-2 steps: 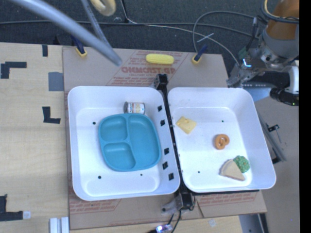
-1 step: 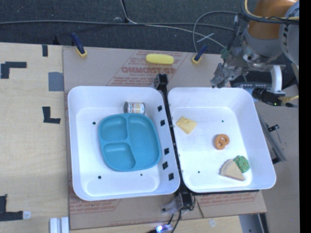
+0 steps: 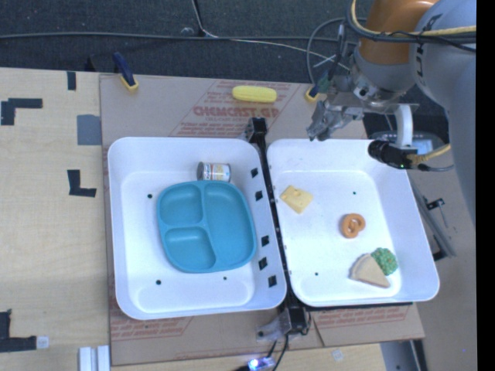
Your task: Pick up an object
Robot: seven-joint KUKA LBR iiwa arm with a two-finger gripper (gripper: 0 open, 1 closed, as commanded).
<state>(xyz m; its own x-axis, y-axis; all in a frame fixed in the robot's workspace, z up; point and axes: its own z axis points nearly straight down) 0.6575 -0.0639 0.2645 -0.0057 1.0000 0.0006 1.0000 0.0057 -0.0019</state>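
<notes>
Claw (image 3: 323, 128) hangs over the far rim of the right bin (image 3: 402, 207), tips pointing down; whether it is spread or clenched I cannot tell, and nothing shows between its tips. Nearest to it is the yellow cheese wedge (image 3: 295, 199), lying on the bin floor toward the camera and slightly left of the claw. Farther on sit an orange ring (image 3: 353, 225) and a sandwich with green topping (image 3: 374, 267).
</notes>
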